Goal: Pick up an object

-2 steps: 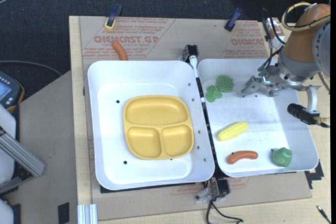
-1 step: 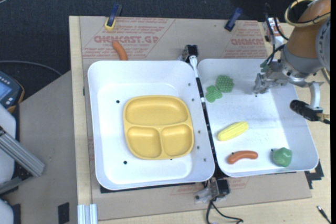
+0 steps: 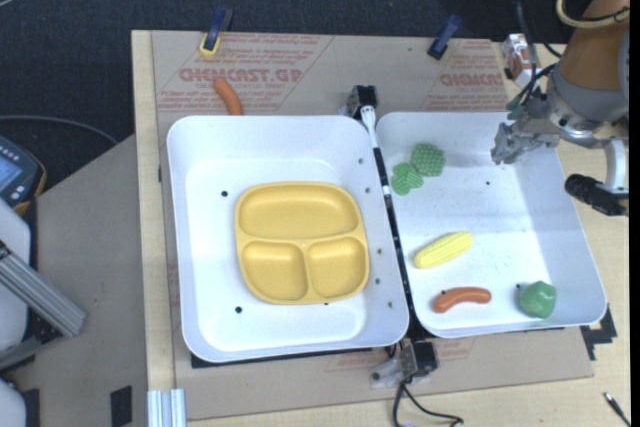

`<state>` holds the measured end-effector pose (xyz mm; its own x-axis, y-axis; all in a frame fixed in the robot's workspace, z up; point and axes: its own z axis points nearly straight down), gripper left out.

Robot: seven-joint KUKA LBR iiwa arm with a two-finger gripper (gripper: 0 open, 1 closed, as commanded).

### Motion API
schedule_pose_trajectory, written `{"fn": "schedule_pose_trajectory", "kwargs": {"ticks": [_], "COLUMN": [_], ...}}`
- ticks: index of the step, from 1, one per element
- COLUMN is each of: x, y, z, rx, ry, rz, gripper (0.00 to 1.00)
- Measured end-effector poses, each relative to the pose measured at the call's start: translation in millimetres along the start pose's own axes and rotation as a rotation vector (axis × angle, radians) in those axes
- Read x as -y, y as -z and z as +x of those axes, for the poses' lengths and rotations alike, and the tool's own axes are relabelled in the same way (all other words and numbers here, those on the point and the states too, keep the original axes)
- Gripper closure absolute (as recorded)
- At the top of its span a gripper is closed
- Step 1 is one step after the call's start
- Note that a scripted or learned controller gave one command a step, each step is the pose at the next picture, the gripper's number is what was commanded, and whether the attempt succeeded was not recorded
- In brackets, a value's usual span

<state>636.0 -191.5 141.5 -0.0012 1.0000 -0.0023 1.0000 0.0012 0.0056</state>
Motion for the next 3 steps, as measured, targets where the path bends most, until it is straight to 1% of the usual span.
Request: {"fn": "schedule_pose_trajectory", "kwargs": {"ticks": [1,2,3], "x": [0.1,-1.6,9.1], "y": [46.3,86.9,97.2], "z": [-6.7,-7.2,45.4], "rx": [0.001,0.001,-0.004], "ry": [-0.001,0.000,0.004], "rz": [-0.002,-0.002,0.006], "gripper": [1.00,1.00,1.00]}}
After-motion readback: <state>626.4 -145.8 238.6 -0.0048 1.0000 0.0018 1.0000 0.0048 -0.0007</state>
